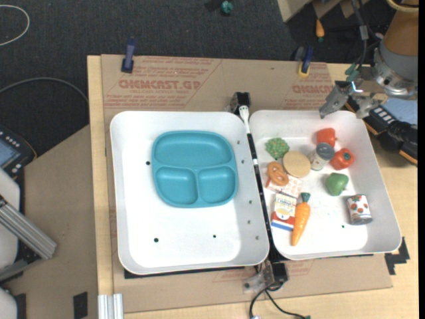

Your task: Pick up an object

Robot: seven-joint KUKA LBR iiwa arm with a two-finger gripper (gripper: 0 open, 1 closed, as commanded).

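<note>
The right bin [378, 178] holds the loose objects: a green broccoli [277, 146], a tan disc [296, 164], a pretzel [276, 174], a red pepper [325, 137], a small grey can [323, 153], a red tomato [342, 158], a green pepper [337, 183], a red-and-white can [358, 209], an orange carrot [300, 219] and a small carton [285, 208]. My gripper [347, 105] hangs above the bin's far edge, just beyond the red pepper. Its fingers are spread open with nothing between them.
A teal divided plate [195, 167] lies in the left bin [126, 198]. Both bins rest on a cardboard sheet [166, 78] held by blue clamps [128, 55]. Cables and dark equipment [392, 128] sit at the right, beside the arm.
</note>
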